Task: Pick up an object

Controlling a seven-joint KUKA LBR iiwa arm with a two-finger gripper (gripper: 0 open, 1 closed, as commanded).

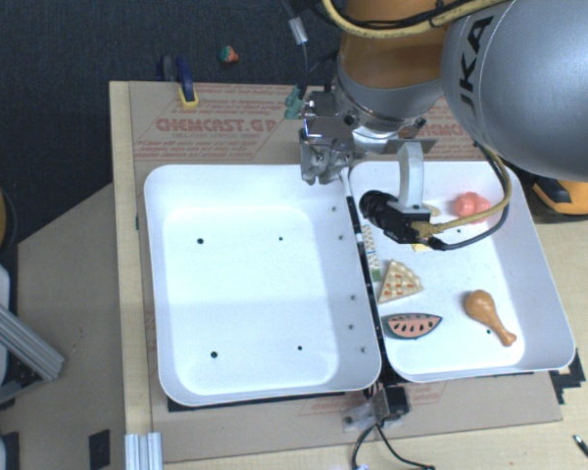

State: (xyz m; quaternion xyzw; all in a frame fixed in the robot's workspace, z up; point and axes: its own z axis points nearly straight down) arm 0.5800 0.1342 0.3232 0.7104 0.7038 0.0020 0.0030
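The right bin (pixel 544 292) holds four small toy foods. Nearest the frame's centre lies a waffle wedge (pixel 400 281), a tan triangle with a criss-cross grid on its face. Just below it is a watermelon slice (pixel 413 325), a flat half-moon, red with dark seeds and a dark rind along its curved lower edge. To the right of that lies a chicken drumstick (pixel 489 314), smooth and golden brown, round at the upper left and tapering to a thin bone end at the lower right. Higher up, toward the right bin's upper right, sits a pink rounded lump (pixel 470 205), partly behind a cable.

The jaws (pixel 322 167) hang at upper centre of the frame, over the top edge where the left bin (pixel 176 292) meets the right one; whether they are clenched or released I cannot tell. All four toys lie below and to the right of them, well apart, the pink lump closest in height.

Both bins are shallow, glossy white plastic with rounded corners, resting on a brown cardboard sheet (pixel 216 116) printed with red lettering on the table.
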